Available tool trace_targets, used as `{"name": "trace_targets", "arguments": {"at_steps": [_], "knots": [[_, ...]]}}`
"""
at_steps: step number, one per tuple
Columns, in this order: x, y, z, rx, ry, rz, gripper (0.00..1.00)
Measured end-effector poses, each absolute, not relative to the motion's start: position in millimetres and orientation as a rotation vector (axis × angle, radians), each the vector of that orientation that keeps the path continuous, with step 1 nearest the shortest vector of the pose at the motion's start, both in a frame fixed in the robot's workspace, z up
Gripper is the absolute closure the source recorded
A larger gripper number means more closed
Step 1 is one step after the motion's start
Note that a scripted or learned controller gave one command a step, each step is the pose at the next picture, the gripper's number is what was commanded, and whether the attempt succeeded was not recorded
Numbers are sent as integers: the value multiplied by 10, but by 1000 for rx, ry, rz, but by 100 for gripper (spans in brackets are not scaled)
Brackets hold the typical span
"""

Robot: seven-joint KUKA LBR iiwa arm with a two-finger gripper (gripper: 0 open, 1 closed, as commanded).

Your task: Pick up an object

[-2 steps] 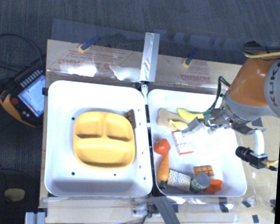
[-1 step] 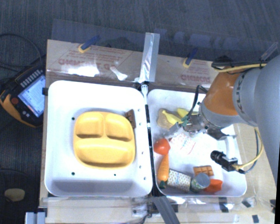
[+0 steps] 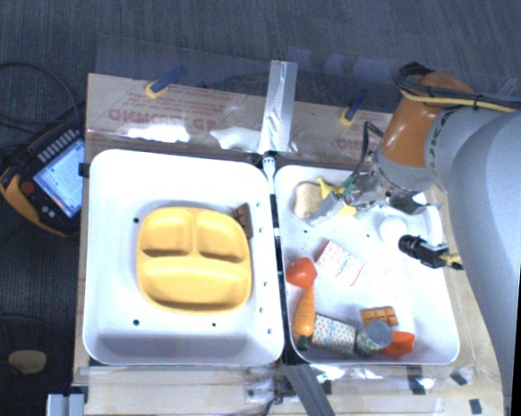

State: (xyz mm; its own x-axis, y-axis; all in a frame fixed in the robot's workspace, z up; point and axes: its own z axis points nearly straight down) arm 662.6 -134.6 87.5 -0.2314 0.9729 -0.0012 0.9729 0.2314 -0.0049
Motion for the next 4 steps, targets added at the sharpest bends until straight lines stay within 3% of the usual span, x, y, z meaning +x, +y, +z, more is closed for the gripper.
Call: {"name": "trace_targets", "arguments": {"at_steps": [1,2,3,4], "knots": [[6628,-1356,979,-1947,-2466,14,100],[6656,-1357,914,-1778,-2582,21,100],[6616,-1291,875,-1760,-2561,22,0],[6301,-1677,887,-1806,-2580,-2,0]]}}
